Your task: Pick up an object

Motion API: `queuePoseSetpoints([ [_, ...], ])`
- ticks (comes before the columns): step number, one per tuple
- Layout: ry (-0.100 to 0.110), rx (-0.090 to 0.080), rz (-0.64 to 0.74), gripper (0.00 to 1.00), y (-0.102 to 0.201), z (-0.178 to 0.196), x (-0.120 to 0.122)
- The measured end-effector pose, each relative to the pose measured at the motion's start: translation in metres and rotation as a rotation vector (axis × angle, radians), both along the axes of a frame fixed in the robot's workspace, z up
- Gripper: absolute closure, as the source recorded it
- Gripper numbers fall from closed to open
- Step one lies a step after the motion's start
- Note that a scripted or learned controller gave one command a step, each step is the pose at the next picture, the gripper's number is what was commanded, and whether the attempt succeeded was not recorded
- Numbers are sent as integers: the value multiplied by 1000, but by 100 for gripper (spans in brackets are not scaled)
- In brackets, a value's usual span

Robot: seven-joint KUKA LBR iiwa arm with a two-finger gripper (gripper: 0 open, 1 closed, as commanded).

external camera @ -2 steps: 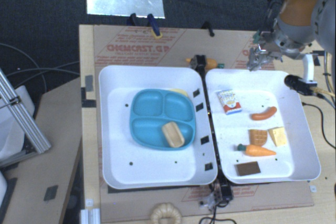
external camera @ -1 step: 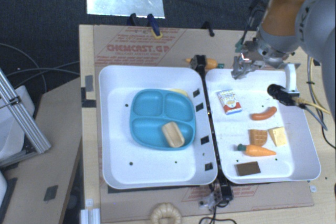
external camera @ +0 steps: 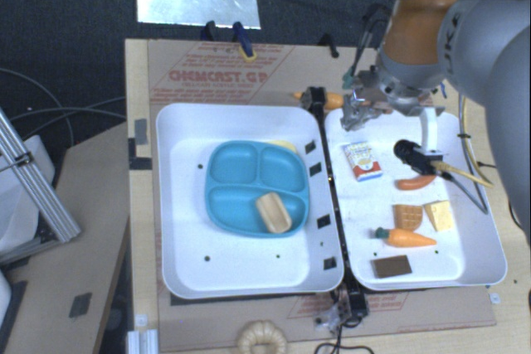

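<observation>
My gripper (external camera: 354,115) hangs over the far left corner of the right bin (external camera: 485,249), just above a small red and white carton (external camera: 362,160). Nothing shows between it and the carton. Further forward in that bin lie a red-orange sausage (external camera: 415,183), a waffle piece (external camera: 406,216), a yellow cheese wedge (external camera: 440,215), a carrot (external camera: 406,239) and a brown block (external camera: 391,266). An orange item (external camera: 333,101) lies at the bin's far left rim, next to the gripper.
The left bin (external camera: 178,244) holds a blue divided plate (external camera: 249,178) with a tan bread piece (external camera: 274,212) in its front compartment and a yellow item (external camera: 285,147) peeking from behind it. The grey arm (external camera: 489,54) spans the right bin's far right side.
</observation>
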State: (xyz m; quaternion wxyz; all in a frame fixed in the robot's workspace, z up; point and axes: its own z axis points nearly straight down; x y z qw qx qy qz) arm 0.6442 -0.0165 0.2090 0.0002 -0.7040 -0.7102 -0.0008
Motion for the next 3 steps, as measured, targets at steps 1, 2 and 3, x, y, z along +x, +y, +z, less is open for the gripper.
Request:
queuePoseSetpoints([
  [1, 2, 0, 0, 100, 46, 0, -24],
  [2, 0, 1, 0, 100, 88, 8, -33],
  [3, -1, 0, -2, 100, 91, 9, -27],
])
